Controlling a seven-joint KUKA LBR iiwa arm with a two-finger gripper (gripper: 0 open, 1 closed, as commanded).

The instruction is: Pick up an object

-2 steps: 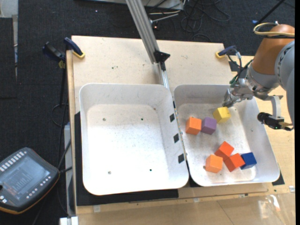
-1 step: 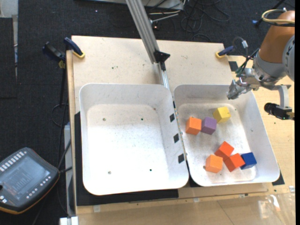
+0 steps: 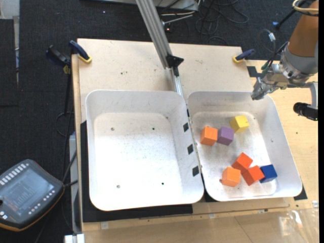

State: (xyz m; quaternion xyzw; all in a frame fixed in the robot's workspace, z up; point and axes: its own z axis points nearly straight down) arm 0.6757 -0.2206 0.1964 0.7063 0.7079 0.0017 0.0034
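The right bin holds several small cubes. A yellow cube, a purple cube and an orange cube lie in its upper middle. Lower down sit two more orange cubes, a red-orange one and a blue cube. My gripper hangs above the far right corner of this bin, well away from every cube, with nothing visibly between its fingers. Its tips are small and blurred.
The left bin lies beside the right one. A metal pole slants down to the gap between the bins. Clamps sit at the board's far corners. A teach pendant rests at lower left.
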